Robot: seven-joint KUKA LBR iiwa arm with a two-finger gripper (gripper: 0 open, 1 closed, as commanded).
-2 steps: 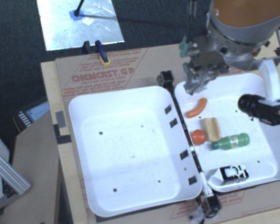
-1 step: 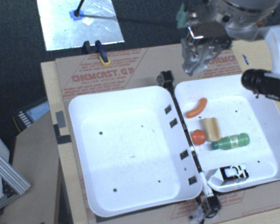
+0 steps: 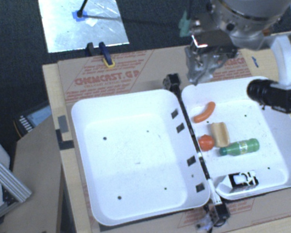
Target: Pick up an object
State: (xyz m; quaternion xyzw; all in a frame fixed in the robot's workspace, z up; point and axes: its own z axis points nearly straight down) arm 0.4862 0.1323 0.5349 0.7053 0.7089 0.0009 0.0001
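Well, nothing's picked up yet: gripper (image 3: 203, 72) hangs over the right bin's (image 3: 282, 133) back edge w/ nothing in it; sausage (image 3: 204, 112), tomato (image 3: 206, 142), green bottle (image 3: 240, 147) lie just below.

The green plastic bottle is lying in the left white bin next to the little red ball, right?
Not quite. In the camera view the green plastic bottle lies in the right white bin, not the left one. It is lying down, close to the little red ball.
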